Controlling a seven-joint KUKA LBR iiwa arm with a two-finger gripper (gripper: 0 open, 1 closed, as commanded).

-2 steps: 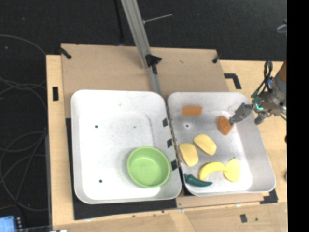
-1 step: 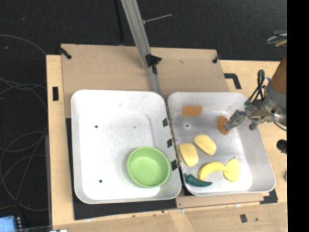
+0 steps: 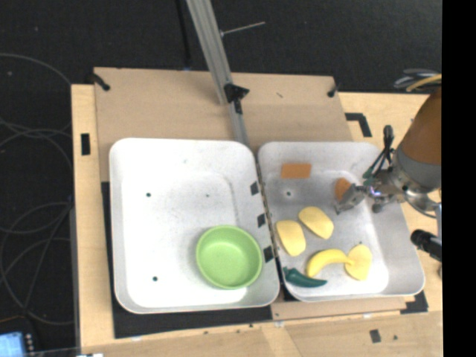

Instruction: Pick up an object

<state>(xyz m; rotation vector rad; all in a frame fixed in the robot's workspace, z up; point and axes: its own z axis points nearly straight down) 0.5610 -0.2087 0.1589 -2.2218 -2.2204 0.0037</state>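
The right bin [image 3: 387,274] holds several small things. An orange flat block [image 3: 296,171] lies near its far edge. Two yellow slices [image 3: 316,222] [image 3: 291,237] sit in its middle. A yellow banana [image 3: 327,261] lies near the front, with another yellow piece [image 3: 359,262] beside it and a dark green pepper [image 3: 303,277] at the front left. My gripper [image 3: 351,198] hangs over the right part of this bin, right beside a small orange-brown object [image 3: 341,188]. I cannot make out whether that object is between the fingers.
The left bin [image 3: 149,177] holds a green bowl [image 3: 228,256] at its front right. A slanted metal rod [image 3: 216,58] rises behind the bins. The arm's orange band [image 3: 425,136] is at the right edge.
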